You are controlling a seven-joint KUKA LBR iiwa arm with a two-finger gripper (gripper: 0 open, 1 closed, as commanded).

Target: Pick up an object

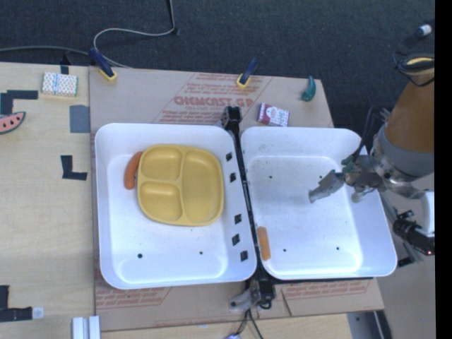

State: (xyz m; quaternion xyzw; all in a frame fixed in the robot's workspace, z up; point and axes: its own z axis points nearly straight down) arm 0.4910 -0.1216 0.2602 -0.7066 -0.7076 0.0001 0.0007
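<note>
A: Where are the things to pick?

B: A yellow plate (181, 185) with three compartments lies flat in the left bin (120, 260), toward its far half. An orange sausage (131, 171) lies just beside the plate's left rim, touching or nearly so. A second orange piece (263, 243) lies in the right bin (367, 260), tight against its left wall, near the front.

A: And the claw?

B: The claw (323, 189) hangs over the middle of the right bin, pointing left and a little downward. Nothing sits between its fingers. Whether they are spread or pressed together, I cannot tell; they read as one grey shape from here.

A: How does the arm stand?

B: The arm (413, 119) comes in from the right, its orange band above the bin's right wall, the grey wrist bent toward the bin's centre. The claw is well apart from the orange piece by the wall.

A: What else is on the desk?

B: The desk (42, 189) carries a brown cardboard sheet (205, 97) under both bins, clipped at its far edge by a blue-and-yellow clamp (104, 63) and another (247, 75). A small red-and-white packet (272, 114) lies just behind the right bin.
</note>
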